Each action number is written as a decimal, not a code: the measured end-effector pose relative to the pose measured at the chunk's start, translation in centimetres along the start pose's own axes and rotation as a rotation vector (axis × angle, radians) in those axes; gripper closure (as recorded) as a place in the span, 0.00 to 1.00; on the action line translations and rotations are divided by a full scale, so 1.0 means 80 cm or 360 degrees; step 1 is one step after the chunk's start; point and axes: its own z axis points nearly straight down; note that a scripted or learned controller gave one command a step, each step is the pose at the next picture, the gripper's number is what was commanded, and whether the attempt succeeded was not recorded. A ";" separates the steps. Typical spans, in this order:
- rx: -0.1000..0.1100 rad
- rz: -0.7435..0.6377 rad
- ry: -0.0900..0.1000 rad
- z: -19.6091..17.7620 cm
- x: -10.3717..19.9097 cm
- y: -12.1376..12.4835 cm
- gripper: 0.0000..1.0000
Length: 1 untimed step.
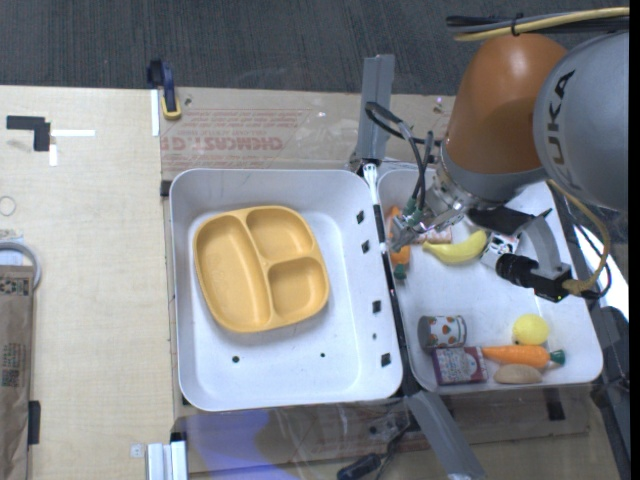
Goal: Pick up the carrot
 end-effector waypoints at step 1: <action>0.0002 -0.0232 0.0000 0.052 0.084 0.029 1.00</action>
